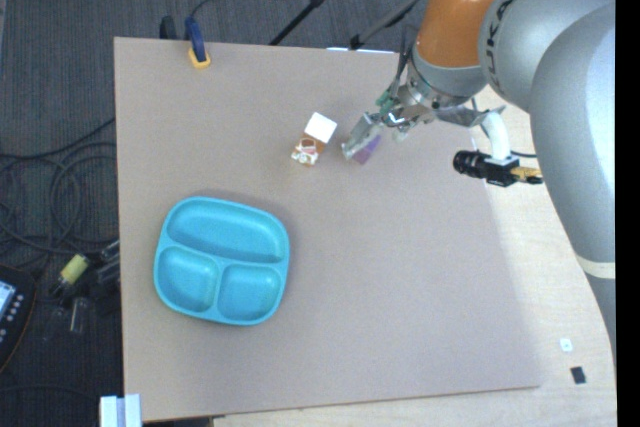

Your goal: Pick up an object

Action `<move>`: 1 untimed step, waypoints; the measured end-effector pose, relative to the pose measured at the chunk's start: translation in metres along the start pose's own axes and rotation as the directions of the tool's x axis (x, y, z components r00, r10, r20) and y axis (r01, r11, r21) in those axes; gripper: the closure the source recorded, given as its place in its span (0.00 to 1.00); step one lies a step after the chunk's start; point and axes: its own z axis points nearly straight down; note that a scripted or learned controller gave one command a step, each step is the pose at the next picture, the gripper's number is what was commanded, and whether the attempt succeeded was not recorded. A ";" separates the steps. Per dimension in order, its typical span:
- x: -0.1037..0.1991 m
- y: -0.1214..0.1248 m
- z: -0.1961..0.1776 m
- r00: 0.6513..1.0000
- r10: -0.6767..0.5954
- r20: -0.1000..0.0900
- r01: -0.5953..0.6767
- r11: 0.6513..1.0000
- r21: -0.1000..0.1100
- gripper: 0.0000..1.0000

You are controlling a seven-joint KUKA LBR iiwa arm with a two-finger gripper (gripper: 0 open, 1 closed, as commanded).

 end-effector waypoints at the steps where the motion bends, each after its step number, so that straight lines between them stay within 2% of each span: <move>1: 0.012 -0.004 0.000 1.000 0.026 -0.002 -0.026 1.000 0.001 0.00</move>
